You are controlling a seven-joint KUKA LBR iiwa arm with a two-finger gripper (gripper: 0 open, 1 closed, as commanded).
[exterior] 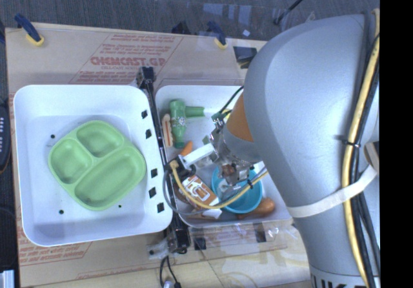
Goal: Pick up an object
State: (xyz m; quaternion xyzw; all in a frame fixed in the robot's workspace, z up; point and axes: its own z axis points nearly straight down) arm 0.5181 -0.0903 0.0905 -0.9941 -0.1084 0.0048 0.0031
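My arm fills the right side of the counter [129,48] and reaches down into the right bin [193,92]. My gripper [227,169] hangs low over that bin's middle, above a blue bowl [248,201]; I cannot tell how it is set. The right bin is crowded. A green toy hammer [179,114], smooth plastic, lies near the far edge. An orange-and-white printed packet [197,190] sits toward the near edge, beside the bowl. A brown rounded piece [263,207] rests at the near edge, touching the bowl's rim. Little open floor there. The left bin [32,112] has wide free margins around a pale green divided plate [97,164], glossy, three compartments, lying flat mid-bin.
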